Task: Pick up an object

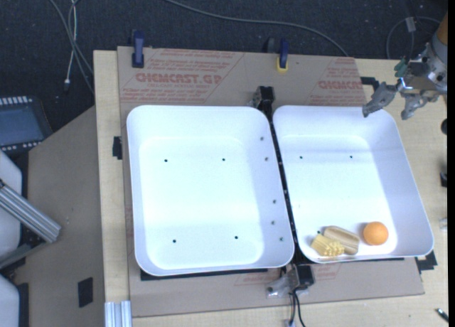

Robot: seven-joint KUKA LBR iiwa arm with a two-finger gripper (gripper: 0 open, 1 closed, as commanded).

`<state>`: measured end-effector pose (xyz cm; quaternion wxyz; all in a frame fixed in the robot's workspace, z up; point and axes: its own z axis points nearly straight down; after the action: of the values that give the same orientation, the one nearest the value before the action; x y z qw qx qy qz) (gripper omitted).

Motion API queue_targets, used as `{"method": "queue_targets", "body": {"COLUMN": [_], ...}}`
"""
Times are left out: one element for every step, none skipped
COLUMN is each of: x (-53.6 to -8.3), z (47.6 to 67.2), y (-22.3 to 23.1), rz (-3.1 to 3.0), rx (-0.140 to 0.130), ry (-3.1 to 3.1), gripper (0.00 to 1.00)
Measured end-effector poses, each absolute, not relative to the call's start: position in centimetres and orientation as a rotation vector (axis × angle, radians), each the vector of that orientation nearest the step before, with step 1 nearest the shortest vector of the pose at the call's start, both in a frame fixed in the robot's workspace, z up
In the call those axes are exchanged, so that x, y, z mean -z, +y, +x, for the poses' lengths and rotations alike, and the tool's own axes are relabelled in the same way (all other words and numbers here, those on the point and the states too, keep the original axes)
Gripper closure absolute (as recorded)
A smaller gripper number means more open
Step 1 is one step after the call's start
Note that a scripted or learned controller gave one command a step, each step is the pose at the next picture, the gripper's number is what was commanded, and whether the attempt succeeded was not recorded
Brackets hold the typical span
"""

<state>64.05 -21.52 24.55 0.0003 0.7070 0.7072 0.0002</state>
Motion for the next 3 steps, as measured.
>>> {"method": "queue_targets", "body": {"x": [-18.5, -13.1, -8.5], "z": [64.0, 63.5, 63.4], "y": [-20.8, -21.7, -21.7], "rz": [2.224, 2.225, 2.223], "rx": [0.003, 0.004, 0.003], "ry": [2.225, 2.224, 2.224], "gripper": [0.00, 0.00, 0.00]}}
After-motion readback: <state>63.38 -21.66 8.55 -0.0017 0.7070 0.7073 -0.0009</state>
